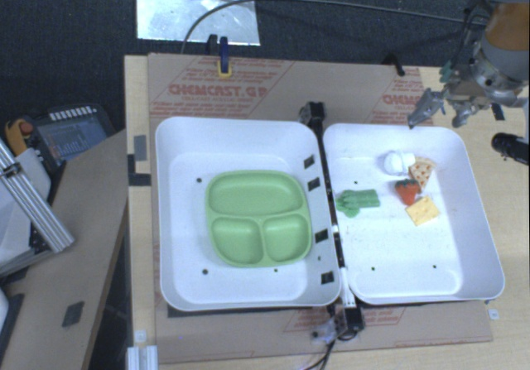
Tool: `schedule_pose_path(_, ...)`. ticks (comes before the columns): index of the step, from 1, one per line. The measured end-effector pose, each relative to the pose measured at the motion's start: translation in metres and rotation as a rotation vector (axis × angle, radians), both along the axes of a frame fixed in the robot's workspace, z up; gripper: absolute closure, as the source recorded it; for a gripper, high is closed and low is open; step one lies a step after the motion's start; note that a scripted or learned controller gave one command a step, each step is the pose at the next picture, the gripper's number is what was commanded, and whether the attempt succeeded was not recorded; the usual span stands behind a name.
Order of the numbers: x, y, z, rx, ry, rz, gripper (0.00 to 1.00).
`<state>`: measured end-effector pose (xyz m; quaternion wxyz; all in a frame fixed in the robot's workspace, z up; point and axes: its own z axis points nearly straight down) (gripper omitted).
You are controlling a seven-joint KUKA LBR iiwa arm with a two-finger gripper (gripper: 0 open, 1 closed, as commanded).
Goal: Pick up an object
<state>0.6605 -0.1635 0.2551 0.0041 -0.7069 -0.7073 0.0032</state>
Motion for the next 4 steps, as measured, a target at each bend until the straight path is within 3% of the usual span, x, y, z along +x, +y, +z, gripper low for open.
schedule_pose_path(1,0.002,0.001,0.008,-0.002,-0.012,0.002,0.0)
schedule_pose_path(4,0.003,0.001,-0.117,-0.002,-0.01,0.001,0.0)
